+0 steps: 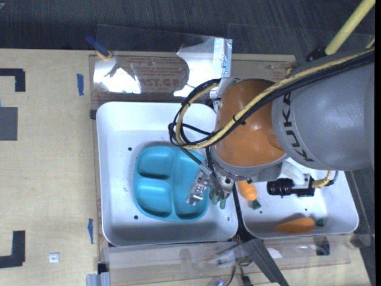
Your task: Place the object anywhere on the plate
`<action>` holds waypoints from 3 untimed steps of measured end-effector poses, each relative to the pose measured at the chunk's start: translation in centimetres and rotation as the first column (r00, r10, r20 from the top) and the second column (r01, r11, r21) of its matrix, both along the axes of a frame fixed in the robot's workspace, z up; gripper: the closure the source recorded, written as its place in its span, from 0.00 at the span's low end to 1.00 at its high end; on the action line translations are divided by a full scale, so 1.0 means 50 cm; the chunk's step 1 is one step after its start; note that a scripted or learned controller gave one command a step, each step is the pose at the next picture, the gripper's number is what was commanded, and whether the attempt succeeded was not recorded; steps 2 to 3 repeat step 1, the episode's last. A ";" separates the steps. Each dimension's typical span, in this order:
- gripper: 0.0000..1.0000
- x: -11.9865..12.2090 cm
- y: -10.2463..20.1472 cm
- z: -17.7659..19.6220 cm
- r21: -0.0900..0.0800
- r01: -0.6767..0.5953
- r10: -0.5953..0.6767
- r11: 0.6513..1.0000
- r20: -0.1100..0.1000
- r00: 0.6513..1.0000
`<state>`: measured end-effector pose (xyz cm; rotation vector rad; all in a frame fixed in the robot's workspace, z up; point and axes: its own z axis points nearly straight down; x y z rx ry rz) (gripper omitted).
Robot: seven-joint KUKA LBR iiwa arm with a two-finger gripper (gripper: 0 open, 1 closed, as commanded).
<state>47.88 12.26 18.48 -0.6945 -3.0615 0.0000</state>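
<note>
A turquoise divided plate [162,182] lies in the left bin [113,159]. The gripper [209,190] hangs over its right edge, its grasp impossible to tell. Just right, a small carrot [247,192] lies in the right bin [339,210]; another carrot [296,224] lies lengthwise, further right.

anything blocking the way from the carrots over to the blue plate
Only the bin walls: the carrots lie in the right bin, the plate in the left bin, so the shared rims stand between them. The gripper hangs over the plate's right edge.
</note>
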 end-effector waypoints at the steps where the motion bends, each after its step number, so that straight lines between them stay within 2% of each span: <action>1: 1.00 -0.001 -0.010 -0.100 -0.001 -0.026 0.026 1.000 -0.002 1.000; 3: 1.00 -0.001 -0.010 -0.100 -0.001 -0.026 0.026 1.000 -0.002 1.000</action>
